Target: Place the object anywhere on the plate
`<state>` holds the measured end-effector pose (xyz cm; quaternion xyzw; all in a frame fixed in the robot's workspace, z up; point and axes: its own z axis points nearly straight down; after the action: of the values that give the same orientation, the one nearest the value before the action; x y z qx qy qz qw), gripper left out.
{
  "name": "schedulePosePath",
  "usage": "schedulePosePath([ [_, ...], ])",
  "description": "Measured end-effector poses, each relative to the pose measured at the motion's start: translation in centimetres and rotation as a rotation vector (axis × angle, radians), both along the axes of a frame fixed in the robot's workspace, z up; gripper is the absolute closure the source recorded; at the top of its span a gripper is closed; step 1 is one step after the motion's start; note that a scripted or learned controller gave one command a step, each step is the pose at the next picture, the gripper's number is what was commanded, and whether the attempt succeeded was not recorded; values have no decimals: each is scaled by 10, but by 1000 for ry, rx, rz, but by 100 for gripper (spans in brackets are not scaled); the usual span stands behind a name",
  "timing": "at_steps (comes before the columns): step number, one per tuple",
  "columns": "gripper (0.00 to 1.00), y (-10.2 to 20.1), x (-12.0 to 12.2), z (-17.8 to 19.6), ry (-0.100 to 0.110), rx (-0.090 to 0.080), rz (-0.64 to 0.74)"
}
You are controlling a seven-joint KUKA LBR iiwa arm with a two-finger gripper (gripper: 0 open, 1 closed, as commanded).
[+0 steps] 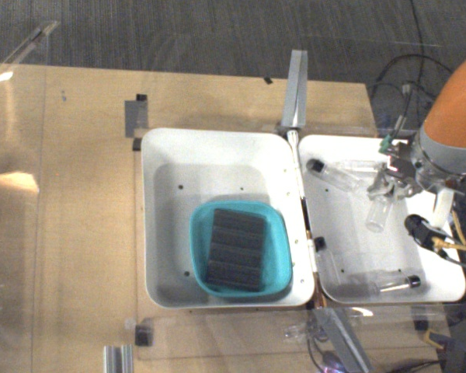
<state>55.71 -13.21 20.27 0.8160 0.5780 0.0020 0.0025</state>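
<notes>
A: Well, from the overhead camera we see two white bins side by side. The left bin point(159, 208) lies well off to the far side of the gripper point(388, 181), and the right bin point(326, 274) sits directly beneath it.

B: What do we have in the left bin?

A: A teal plate point(278, 243), squarish with rounded corners, rests in the corner farther from the arm's base and toward the near edge of the bench. On it lies a dark ribbed block point(235, 249), slightly tilted, fully inside the plate's rim. That block is the task's object as far as we can judge, and it is well apart from the gripper.

B: And the right bin?

A: We see clear, tube-like pieces there. One with a dark cap point(338, 176) lies just beside the gripper, toward the left bin. Another clear piece point(377, 214) sits right under the gripper's tip; we cannot tell whether they touch. A third tube with a dark end point(396, 284) lies near the bin's front wall, apart from the gripper.

B: How is the gripper set?

A: We cannot tell how far it is parted; the wrist and the clear pieces blur together. The orange band point(457, 107) is above it at the right.
</notes>
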Motion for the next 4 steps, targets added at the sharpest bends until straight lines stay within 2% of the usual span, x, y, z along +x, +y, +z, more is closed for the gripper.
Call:
schedulePosePath([
  [1, 100, 77, -42, 17, 2, 1, 208],
  [2, 100, 141, -25, 13, 0, 0, 313],
  [3, 100, 171, -15, -18, 3, 1, 408],
  [4, 0, 170, -15, -18, 3, 1, 407],
])
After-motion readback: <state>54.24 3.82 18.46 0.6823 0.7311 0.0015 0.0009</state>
